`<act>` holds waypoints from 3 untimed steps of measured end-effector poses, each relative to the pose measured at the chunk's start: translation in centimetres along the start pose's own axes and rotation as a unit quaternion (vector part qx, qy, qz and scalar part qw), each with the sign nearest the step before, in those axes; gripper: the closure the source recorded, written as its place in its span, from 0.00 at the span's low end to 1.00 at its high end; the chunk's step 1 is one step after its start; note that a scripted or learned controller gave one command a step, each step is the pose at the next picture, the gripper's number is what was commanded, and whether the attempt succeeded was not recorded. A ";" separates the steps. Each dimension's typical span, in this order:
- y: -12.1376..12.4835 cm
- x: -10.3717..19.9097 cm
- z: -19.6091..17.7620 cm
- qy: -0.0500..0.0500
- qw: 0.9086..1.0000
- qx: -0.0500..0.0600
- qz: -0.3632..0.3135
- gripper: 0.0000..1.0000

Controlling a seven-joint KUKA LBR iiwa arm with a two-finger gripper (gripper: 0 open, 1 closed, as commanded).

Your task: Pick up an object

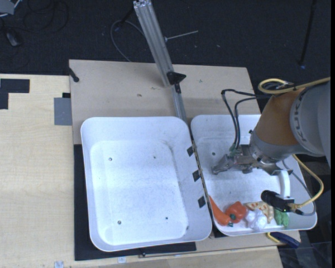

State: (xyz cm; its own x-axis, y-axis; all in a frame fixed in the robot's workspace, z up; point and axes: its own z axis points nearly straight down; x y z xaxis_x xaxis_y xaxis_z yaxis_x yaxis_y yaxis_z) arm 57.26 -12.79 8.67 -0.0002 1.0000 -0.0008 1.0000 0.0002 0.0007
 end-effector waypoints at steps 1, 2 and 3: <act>0.1 -0.1 -1.3 0.000 1.000 -0.002 0.001 1.00; 0.2 0.3 -5.6 0.000 1.000 -0.001 0.000 1.00; -0.1 -0.4 -11.6 0.000 1.000 -0.002 0.001 1.00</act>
State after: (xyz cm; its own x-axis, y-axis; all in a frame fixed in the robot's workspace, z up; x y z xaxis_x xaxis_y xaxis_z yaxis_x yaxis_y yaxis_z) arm 57.19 -13.14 20.26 0.0011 1.0000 -0.0008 1.0000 -0.0011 0.0046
